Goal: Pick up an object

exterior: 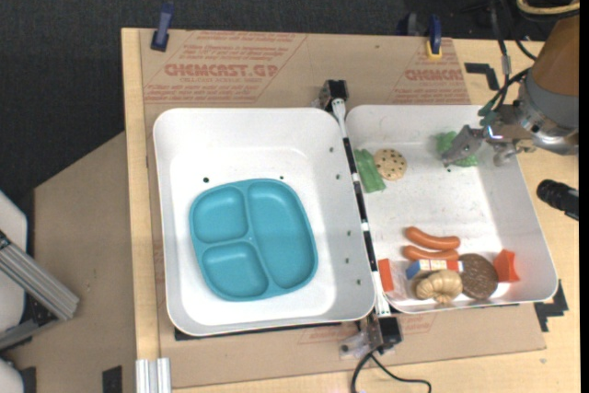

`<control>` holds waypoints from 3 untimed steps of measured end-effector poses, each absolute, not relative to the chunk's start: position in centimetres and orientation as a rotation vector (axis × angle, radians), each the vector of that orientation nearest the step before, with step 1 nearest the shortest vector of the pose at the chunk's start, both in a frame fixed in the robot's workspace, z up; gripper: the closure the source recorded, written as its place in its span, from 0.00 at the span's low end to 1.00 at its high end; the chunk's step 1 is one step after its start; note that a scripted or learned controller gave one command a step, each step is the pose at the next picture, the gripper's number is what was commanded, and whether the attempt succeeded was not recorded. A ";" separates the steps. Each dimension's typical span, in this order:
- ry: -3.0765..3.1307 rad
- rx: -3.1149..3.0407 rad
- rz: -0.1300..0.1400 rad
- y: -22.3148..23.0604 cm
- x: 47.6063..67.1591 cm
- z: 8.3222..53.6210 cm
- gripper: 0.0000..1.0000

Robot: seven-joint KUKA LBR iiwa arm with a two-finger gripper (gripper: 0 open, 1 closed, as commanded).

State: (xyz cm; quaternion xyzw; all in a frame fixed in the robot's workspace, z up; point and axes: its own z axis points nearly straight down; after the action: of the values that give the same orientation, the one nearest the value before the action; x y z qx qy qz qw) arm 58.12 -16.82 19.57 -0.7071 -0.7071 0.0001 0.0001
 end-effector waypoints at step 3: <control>-2.220 -2.221 0.000 -10.4 47.9 8.4 0.00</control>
State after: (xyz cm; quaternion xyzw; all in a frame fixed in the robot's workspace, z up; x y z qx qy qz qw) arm 47.89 -10.44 8.44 -0.7072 -0.7070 0.0000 0.0006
